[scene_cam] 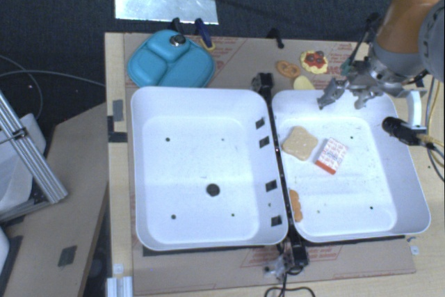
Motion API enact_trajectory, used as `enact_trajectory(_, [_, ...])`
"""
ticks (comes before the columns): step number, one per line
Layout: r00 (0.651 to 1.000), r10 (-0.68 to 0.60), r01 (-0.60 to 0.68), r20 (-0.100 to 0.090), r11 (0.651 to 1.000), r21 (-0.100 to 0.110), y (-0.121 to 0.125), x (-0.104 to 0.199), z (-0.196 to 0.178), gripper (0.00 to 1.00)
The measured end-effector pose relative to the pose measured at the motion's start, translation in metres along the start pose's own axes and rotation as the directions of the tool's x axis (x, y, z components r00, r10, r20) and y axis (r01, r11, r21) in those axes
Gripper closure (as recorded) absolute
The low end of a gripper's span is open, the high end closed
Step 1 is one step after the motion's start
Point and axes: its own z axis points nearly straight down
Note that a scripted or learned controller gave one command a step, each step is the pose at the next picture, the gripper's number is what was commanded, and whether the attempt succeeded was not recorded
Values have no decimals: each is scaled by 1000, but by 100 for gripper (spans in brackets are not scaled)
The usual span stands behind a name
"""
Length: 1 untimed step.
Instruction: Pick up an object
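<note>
A single fixed camera looks down at a slant on the bench (229, 52), far enough back to take in both white bins (201, 97) whole, with the arm (410, 17) entering at two o'clock.

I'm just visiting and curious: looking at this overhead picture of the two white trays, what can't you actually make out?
- The arm is cut off by the camera view's right edge.
- The print on the small red-and-white packet in the right bin is too small to read.
- The orange-brown piece by the divider is partly hidden by the bin's rim.
- The small pieces behind the bins are too small to identify.
- The small dark spot in the left bin is too small to identify.
</note>
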Motion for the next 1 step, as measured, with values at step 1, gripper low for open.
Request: enact_trajectory(1, [1000, 7, -7, 2, 1000, 0, -5, -73, 125, 0])
